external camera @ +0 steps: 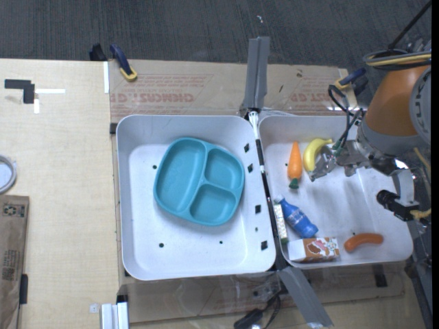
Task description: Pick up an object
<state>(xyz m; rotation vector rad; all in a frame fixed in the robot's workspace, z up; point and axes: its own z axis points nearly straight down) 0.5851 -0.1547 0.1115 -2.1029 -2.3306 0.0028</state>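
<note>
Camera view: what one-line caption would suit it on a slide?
Robot arm's gripper hovering by a banana and carrot in the right bin; a blue plate lies in the left bin.

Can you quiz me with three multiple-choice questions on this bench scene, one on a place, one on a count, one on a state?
1. Where is the blue divided plate?
A. left bin
B. right bin
C. on the cardboard

2. How many compartments does the plate have?
A. two
B. three
C. five

3. How does the blue bottle rest in the right bin?
A. upright
B. lying on its side
C. inside the carton

Answers: 1 A, it sits in the left bin. 2 B, ridges split it into three. 3 B, it lies flat near the carton.
</note>
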